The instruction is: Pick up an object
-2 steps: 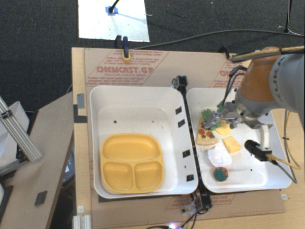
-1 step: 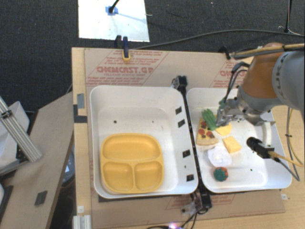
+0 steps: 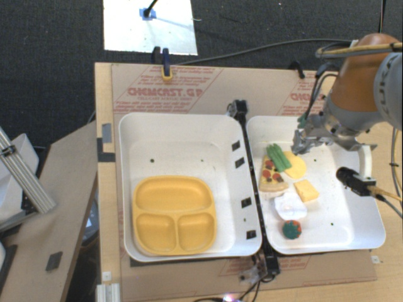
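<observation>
In the right bin lie a pizza slice, a green vegetable piece across it, a round yellow piece, a yellow cheese block, a white crumpled item and a green and red ball. My gripper hangs at the back of this bin, just above and right of the green piece and the round yellow piece. Nothing shows between its fingertips.
The left bin holds a yellow divided tray. A black divider with clips runs between the bins. The arm fills the upper right, over the right bin's far corner. A blue clamp sits at the bench's back edge.
</observation>
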`<state>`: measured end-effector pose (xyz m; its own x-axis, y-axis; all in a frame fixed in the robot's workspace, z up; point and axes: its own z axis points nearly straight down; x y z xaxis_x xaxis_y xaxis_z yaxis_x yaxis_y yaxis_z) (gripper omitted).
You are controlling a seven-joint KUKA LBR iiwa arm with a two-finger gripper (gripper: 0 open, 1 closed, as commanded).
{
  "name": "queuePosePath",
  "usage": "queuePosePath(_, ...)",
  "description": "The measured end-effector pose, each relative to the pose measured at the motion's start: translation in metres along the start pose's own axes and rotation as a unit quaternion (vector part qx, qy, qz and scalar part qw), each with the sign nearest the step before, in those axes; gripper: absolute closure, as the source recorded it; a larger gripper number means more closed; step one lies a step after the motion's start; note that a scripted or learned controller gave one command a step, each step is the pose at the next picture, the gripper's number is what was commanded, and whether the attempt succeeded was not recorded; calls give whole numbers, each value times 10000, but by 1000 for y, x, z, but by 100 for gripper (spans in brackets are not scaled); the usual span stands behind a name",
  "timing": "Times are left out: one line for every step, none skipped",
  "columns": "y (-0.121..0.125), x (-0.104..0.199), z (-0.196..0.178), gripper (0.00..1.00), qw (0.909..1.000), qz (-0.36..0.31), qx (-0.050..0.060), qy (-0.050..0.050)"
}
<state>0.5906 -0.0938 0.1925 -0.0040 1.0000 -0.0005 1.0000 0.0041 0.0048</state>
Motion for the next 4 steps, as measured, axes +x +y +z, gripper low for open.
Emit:
queuePosePath(2,0,-54,100,10000,0,-9,-2)
queuePosePath(-17,50,-57,100,10000,-15,22,8)
queuePosePath(-20,107,-46,100,10000,-27,18,11)
queuePosePath(-27,160,-34,100,10000,-17,20,6)
